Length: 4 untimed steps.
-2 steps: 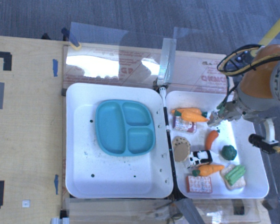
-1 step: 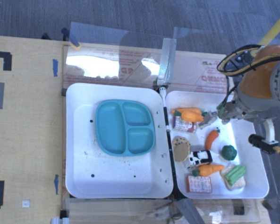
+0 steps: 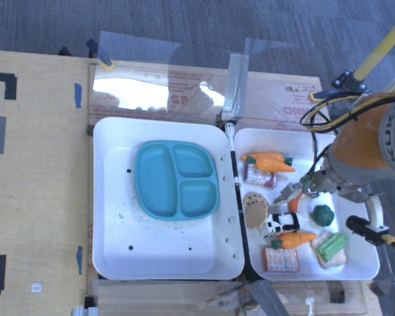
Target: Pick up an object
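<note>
I have the gripper (image 3: 294, 193) low in the right white bin (image 3: 364, 264), just above the small black-and-white toy cow (image 3: 281, 222). Can't tell the fingers' state. Nothing visibly lifted; I judge the pick not yet done.

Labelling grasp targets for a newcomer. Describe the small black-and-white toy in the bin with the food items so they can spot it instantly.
Look in the right-hand white bin, the cluttered one beside the bin holding the blue divided plate. Near its middle, just above the lower of the two carrots and right of the tan cookie, sits the black-and-white toy. It is the only black-and-white patched piece there; its neighbours are orange, green or tan.
</note>
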Tool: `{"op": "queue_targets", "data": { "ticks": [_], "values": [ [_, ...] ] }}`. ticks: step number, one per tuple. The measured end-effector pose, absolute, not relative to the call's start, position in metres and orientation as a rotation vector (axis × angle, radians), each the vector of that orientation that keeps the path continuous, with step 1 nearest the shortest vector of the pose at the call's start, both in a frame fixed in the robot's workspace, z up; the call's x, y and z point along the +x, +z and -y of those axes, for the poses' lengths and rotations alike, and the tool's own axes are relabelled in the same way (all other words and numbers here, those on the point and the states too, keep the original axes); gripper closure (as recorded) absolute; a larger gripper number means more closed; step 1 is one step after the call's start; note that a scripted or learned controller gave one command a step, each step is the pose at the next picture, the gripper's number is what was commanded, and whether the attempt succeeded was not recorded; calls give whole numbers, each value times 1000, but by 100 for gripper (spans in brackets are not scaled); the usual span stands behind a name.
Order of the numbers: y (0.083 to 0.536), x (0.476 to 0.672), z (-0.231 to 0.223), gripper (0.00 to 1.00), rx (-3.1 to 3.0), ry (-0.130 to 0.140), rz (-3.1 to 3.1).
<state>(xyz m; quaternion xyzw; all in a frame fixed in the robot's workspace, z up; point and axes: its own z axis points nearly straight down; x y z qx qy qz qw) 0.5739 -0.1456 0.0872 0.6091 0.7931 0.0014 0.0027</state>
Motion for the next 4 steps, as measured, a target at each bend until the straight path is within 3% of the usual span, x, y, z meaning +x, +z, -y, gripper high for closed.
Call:
{"op": "queue_targets", "data": {
  "ticks": [1,2,3,4],
  "values": [
    [100,576,146,100,1908,10,-2481],
    [139,621,114,100,1926,7,-2475],
    [187,635,45,100,2093,8,-2338],
    [246,614,13,100,1865,7,-2520]
  ]
}}
